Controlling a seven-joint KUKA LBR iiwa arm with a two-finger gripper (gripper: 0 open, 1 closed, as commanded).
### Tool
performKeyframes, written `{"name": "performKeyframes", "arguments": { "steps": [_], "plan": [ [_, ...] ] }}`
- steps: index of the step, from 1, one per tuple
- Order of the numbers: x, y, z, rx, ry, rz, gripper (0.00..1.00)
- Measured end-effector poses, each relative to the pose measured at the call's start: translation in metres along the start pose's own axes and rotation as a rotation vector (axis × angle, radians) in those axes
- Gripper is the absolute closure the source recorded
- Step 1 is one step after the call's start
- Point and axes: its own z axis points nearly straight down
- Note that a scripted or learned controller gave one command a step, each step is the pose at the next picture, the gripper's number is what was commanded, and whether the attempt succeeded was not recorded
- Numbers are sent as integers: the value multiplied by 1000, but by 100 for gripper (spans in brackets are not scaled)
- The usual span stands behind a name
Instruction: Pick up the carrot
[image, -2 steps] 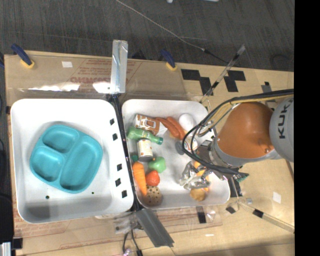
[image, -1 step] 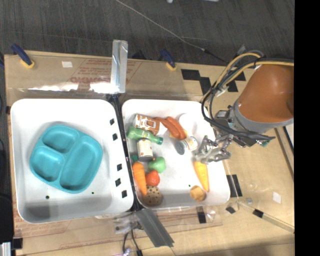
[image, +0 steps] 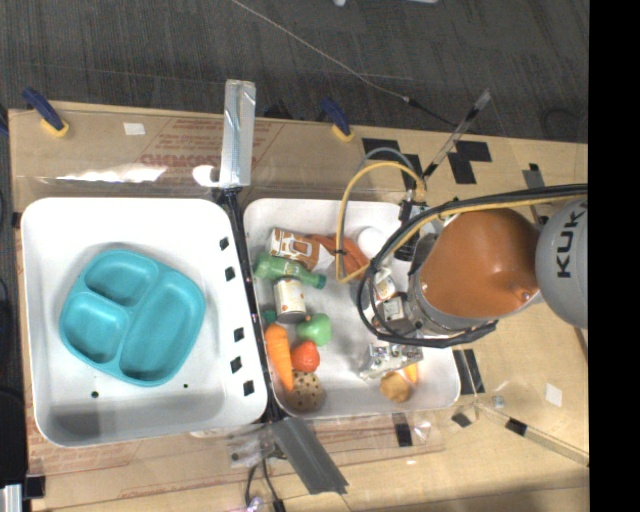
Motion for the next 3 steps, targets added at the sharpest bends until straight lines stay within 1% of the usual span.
{"name": "performKeyframes", "arguments": {
  "steps": [1,2,3],
  "plan": [
    [4,-58,-110,4,2,-501,100],
    [2,20,-34,-6,-3,-769,100],
    [-12,-14,-152,2,3,-1012,100]
  ]
}}
